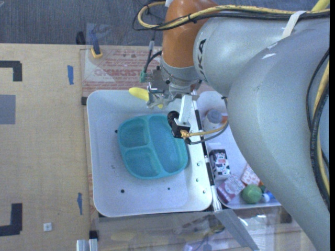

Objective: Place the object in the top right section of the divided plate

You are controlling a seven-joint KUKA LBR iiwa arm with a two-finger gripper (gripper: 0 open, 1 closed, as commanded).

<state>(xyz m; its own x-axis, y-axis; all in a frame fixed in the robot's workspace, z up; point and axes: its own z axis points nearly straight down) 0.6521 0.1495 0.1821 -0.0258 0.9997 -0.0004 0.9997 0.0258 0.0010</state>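
Two shallow white bins are being viewed from above on a pale wooden worktop [42,156]. In the left bin [104,187], a teal divided plate [153,146] is lying flat near the middle, its three sections facing up. A large grey arm [261,77] with an orange band is being extended in from the right, over the far edge of this bin. Its jaws [156,101] are being held just beyond the plate's far rim; whether they are released or clenched cannot be told, as they are partly hidden by the wrist. A small yellow object [138,93], shaped like a banana, is lying on the bin floor just left of the jaws, apart from the plate. In the right bin [207,104], largely covered by the arm, a black-and-white patterned carton [220,163], a green ball [252,194] and a reddish packet [230,188] are lying near the close end.
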